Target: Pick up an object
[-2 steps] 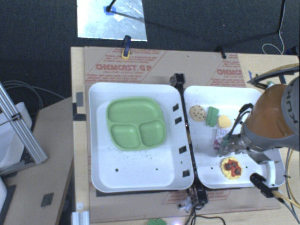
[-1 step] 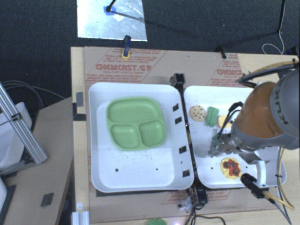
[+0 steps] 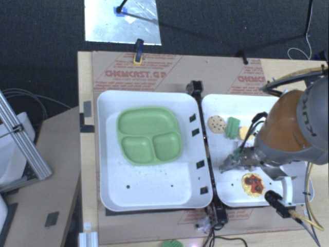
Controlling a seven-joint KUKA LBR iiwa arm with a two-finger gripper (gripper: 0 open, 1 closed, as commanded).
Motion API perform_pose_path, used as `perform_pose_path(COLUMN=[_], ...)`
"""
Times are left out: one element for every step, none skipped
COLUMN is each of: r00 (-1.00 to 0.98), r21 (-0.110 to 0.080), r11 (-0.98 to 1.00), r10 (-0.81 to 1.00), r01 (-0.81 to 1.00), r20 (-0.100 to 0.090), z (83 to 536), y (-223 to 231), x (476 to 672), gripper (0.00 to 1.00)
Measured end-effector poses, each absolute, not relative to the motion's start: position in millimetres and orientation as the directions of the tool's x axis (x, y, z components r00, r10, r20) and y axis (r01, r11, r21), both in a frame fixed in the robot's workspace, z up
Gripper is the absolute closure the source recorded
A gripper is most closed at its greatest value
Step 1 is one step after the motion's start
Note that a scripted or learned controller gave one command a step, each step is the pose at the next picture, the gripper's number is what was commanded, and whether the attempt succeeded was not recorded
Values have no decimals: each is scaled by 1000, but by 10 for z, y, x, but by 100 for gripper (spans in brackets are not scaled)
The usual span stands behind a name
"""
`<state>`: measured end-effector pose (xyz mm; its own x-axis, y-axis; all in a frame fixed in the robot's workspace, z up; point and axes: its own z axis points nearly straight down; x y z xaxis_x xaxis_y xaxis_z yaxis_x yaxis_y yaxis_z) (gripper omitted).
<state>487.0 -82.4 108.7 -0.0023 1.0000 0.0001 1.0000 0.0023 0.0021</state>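
Hovered low in the right-hand shallow white bin (image 3: 226, 197), pincer (image 3: 230, 162) angled toward bare floor between the round speckled cookie (image 3: 217, 123), the green block (image 3: 233, 124) and the small toy pizza (image 3: 253, 183), gripping nothing visible, finger spread impossible to tell.

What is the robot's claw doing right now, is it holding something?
Gripper: low in the right bin, near the cookie and the green block. Whether it is open, shut or holding anything cannot be told.
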Motion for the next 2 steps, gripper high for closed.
perform_pose_path(r00=[5,-5], r21=[13,-4], r11=[-5,5], r10=[1000,1000], r01=[1000,1000], r20=[-7,2], z=[2296,950], y=[-1637,-1467], x=[4916,5160], gripper=[0,0])
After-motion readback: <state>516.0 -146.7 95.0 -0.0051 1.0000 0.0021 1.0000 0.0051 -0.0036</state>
